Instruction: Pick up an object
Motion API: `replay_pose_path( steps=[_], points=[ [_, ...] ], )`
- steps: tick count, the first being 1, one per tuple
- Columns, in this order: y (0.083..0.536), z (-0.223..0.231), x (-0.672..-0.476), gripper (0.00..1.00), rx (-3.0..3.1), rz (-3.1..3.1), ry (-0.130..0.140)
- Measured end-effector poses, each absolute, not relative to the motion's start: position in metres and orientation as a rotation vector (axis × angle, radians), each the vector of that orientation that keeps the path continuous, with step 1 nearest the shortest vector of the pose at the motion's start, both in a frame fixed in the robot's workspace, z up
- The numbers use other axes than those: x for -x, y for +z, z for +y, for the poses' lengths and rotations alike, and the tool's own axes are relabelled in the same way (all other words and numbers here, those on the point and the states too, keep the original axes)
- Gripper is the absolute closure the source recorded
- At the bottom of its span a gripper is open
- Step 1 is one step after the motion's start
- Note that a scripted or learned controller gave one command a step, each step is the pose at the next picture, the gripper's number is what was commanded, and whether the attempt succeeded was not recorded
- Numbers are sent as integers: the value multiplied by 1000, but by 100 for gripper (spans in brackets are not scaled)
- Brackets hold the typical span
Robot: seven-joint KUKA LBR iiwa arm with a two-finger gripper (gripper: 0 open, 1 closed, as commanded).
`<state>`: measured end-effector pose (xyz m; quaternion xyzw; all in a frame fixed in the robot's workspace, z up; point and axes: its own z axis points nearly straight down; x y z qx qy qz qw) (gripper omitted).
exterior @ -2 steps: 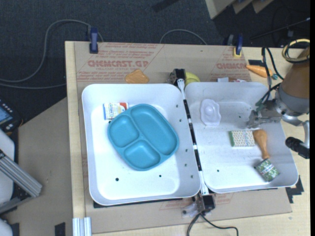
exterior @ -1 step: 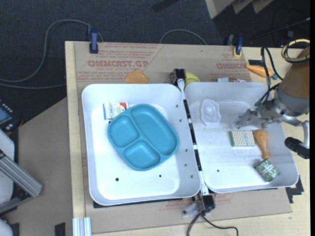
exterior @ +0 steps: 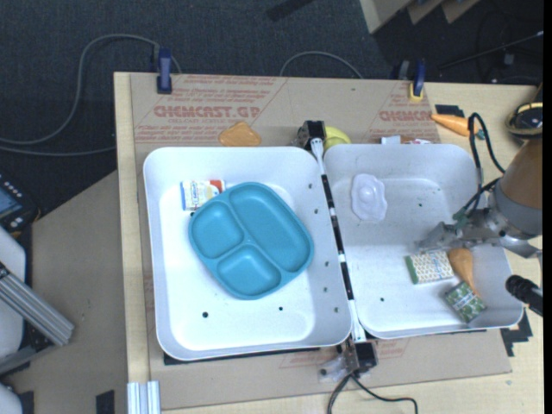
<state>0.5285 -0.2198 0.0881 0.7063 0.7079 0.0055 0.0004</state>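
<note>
Leftward, blue divided plate [exterior: 250,239] fills left bin [exterior: 172,317].

blue plate [exterior: 250,239], white bins [exterior: 172,317], green checkered packet [exterior: 429,267].

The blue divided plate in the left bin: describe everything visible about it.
The blue divided plate is a rounded, matte, plastic-looking tray moulded in one piece, with three compartments: two toward the back and one toward the front. All three hold nothing. It lies flat and upright, turned at an angle, on the floor of the left bin, somewhat back of centre. Its back-left edge meets or slightly overlaps a small white packet. The gripper works in the other bin, far from it.
</note>
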Motion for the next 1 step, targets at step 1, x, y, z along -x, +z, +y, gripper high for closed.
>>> replay_pose_path(
  steps=[1],
  points=[
    [96, -221, -528, 100, -2217, 2223, 8]
  ],
)
